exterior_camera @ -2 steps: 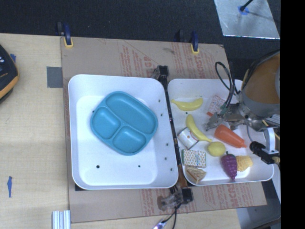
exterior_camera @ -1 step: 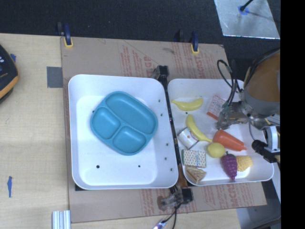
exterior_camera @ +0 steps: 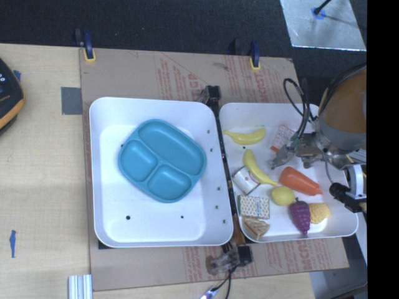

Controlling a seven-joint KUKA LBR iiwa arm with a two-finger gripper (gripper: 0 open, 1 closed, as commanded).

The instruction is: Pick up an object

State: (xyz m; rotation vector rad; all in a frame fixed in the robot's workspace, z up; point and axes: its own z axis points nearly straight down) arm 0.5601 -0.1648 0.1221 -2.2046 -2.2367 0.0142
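You will find the candidate objects in the right bin (exterior_camera: 349,230), while the left bin (exterior_camera: 100,167) carries a blue divided plate (exterior_camera: 163,159); the gripper (exterior_camera: 283,157) hangs over the right bin's upper middle, just above the orange carrot (exterior_camera: 300,180) and beside the lower banana (exterior_camera: 257,169); you cannot tell from this view whether the jaws are spread or pressed together, and nothing is seen pinched between them.

Treat the carrot as the nearest target; it looks like hollow toy plastic, so expect it to be light, stiff and smooth; its taper may squirt it out of a pinch, so take hold across the thick middle, not the tip. The upper banana (exterior_camera: 245,136) and the lower one are curved and slim; grip across the belly of the curve. The purple grapes (exterior_camera: 299,215) are knobbly and should hold well; the lemon (exterior_camera: 282,195) is round and likely to roll.

The cardboard underlay (exterior_camera: 187,73) on the bench (exterior_camera: 37,185) bears red printing, too faint to read; the small patterned box (exterior_camera: 254,207) and the can (exterior_camera: 245,179) carry labels, also illegible.
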